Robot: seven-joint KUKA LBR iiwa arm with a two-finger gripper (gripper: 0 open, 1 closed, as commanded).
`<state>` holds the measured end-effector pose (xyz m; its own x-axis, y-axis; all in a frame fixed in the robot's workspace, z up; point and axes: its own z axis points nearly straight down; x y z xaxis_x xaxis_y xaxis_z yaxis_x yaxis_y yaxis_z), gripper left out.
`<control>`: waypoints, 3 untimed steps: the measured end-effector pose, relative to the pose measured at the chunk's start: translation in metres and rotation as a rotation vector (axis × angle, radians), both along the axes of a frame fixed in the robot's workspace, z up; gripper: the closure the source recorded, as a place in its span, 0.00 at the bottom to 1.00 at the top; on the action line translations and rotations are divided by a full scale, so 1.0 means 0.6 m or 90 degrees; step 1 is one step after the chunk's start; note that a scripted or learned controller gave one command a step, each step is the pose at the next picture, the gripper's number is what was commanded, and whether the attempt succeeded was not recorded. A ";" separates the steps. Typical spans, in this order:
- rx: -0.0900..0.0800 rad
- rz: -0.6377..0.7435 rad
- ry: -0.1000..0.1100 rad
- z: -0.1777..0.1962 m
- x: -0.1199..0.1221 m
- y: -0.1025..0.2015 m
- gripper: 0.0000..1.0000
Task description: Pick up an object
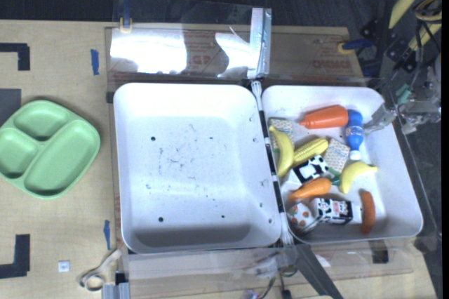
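While toys crowd it, orange carrot (325,117) lies left-right.

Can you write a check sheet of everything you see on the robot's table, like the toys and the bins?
Surface: tan bench bearing left bin and right bin, side by side.
Job's things: in the right bin, orange bottle, bananas, carrot, sausage, cow-print toy.
Clutter: green divided plate left of the bins.
Grippers: gripper at the right bin's far right corner, holding nothing seen.
Cables: bundle at far right.
Surroundings: dark floor, clear panel behind.
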<state>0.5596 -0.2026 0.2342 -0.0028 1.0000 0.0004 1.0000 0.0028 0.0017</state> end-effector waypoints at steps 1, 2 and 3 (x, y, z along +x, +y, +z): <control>-0.001 -0.052 -0.002 -0.083 0.091 -0.009 0.00; 0.003 -0.062 0.004 -0.232 0.130 0.004 0.00; 0.000 -0.060 0.001 -0.214 0.133 0.005 1.00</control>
<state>0.6394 -0.1996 0.1056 0.0916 0.9958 0.0009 0.9958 -0.0916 0.0004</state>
